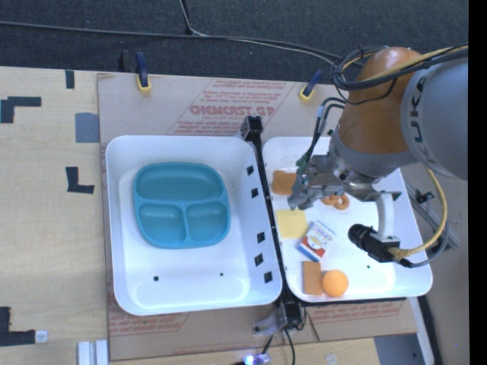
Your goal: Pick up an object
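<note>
1. Claw (303, 195) is seen low over the right bin (411, 280), above the cluster of small items at its left half. Whether it is wide or narrow cannot be told; nothing is seen held in it.
2. No target is named by the task. Closest candidates: tan block (283, 182) just left of the claw, yellow square (291, 223) just below it, orange ring-shaped piece (335, 200) just to its right, partly hidden by the wrist.
3. Further toward the front of the bin: small white packet with red and blue print (317, 239), brown flat slab (311, 277), orange ball (335, 283) touching or just beside the slab.
4. All are judged light, probably toy food. The weight is no concern; slip and low profile are.
5. Yellow square: thin and flat, little edge for pinching. Poor choice.
6. Tan block: judged stiff, with some height. It should be pinched across its short sides. Best bet from the current pose.
7. Ball: likely smooth and rolls away if touched off-centre; the grip is to be centred across its widest part.
8. Packet: likely soft and crinkly; it is expected to deform or slide.
9. Left bin (122, 204) holds a teal divided plate (183, 204); stiff but wide, and only its rim is graspable.
</note>
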### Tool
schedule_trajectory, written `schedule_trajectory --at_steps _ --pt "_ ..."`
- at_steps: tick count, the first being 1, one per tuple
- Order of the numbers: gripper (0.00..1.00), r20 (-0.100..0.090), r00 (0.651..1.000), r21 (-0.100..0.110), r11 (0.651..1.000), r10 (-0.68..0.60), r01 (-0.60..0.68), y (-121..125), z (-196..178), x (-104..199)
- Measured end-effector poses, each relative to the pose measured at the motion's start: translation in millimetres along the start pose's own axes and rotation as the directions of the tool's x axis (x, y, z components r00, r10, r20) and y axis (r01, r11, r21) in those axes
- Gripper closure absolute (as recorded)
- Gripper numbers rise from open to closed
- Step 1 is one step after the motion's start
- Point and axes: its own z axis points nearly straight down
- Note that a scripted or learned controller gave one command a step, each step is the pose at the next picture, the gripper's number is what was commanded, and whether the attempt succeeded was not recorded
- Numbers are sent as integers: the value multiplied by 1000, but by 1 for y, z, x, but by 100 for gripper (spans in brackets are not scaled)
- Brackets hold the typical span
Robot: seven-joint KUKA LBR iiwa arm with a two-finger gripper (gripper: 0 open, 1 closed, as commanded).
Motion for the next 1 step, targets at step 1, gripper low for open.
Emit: schedule_trajectory --at_steps 1 --pt "100 0 1000 -2 1000 -2 2 11 7 63"
